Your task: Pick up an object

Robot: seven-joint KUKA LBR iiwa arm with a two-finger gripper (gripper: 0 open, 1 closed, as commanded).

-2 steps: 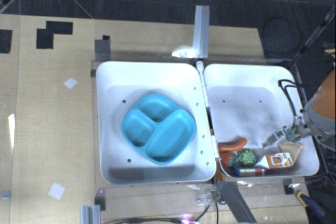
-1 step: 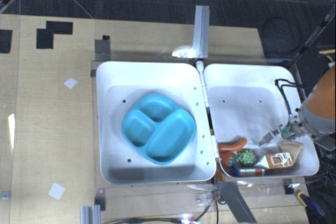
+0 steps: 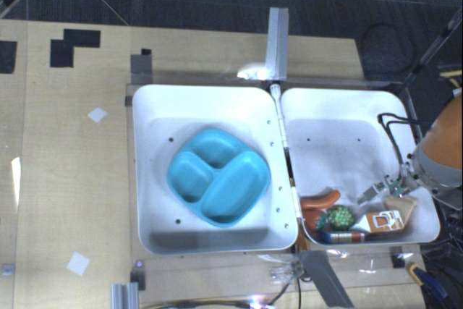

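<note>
Judging from how things lie, the pick is not yet done: every object rests on a bin floor and nothing is seen raised or caught by the gripper. Two shallow white bins stand side by side on the bench. Left bin: one blue divided dish, sitting near the middle, well apart from the arm. Right bin: a small cluster along its near edge, toward the near left corner, made up of an orange sausage-shaped toy, a green studded ball just beside it, a marker-like stick lying against the near wall, and a small brown carton a little toward the right wall. The arm reaches in over the right wall of the right bin, its gripper low over the floor near that bin's near right corner. Whether the gripper is spread or closed cannot be told at this size, and nothing is seen in its hold. Nearest candidate is the brown carton, lying just beside the gripper on its near side; the ball and sausage toy lie further along toward the dividing wall. Remaining, in my judgement: settle on one object, close on it and lift it clear.
</note>
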